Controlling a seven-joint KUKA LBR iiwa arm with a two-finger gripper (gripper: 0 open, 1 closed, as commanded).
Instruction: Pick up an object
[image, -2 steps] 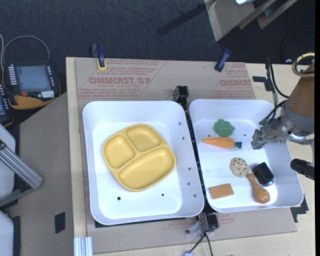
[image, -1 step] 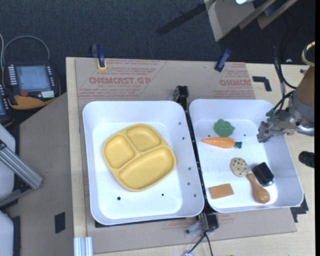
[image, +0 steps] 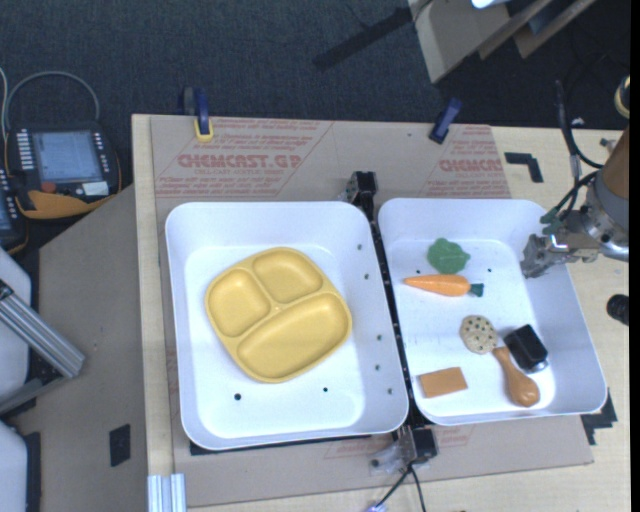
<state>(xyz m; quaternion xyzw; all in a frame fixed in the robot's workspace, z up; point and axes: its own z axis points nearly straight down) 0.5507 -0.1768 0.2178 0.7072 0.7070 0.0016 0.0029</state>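
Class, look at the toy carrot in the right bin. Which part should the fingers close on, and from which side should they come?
Grip the carrot across its thicker orange middle, coming straight down from above. It lies flat on the right bin floor, pointing left, so its long sides are open to the fingers. The green toy sits close behind, so a centred, narrow approach is probably safest.

You see a divided plate (image: 279, 314) in the left bin (image: 190, 330); the right bin (image: 575, 330) holds broccoli (image: 447, 256) behind a carrot (image: 437, 286), with a brush (image: 500, 357) and a cracker (image: 442, 382) nearer you.
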